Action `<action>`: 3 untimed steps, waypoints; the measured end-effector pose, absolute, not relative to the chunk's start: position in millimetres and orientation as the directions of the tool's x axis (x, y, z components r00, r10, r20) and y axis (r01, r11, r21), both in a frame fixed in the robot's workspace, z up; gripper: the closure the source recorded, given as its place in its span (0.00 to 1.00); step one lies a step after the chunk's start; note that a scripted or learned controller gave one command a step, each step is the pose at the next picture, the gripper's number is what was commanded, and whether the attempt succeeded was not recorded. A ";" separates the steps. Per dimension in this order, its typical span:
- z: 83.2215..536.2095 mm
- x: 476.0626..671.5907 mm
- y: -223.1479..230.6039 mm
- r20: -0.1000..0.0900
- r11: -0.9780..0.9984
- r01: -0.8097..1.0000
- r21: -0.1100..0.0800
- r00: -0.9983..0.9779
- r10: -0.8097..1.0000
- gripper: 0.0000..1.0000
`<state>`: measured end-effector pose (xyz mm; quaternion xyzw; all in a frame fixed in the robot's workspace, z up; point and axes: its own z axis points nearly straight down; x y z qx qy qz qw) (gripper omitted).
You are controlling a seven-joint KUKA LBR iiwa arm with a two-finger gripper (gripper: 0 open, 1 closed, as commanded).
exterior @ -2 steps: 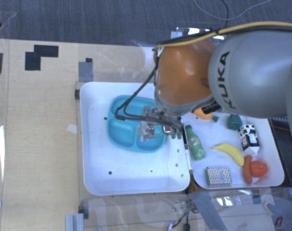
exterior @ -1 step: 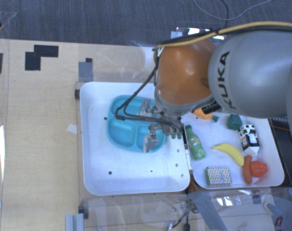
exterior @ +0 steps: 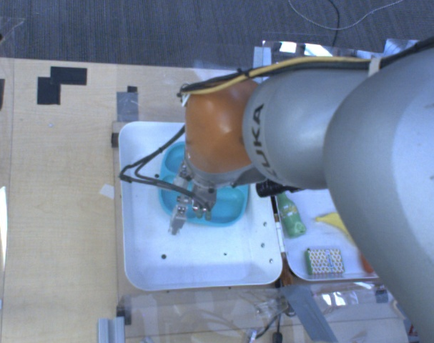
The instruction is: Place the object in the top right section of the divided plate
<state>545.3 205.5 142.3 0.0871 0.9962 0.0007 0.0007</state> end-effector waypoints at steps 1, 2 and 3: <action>143.5 521.3 216.3 -0.001 0.954 0.299 0.001 -0.954 0.299 0.00; 143.5 521.3 216.2 -0.001 0.954 0.300 0.001 -0.954 0.300 0.00; 153.6 523.1 216.7 -0.003 0.954 0.298 0.004 -0.954 0.299 1.00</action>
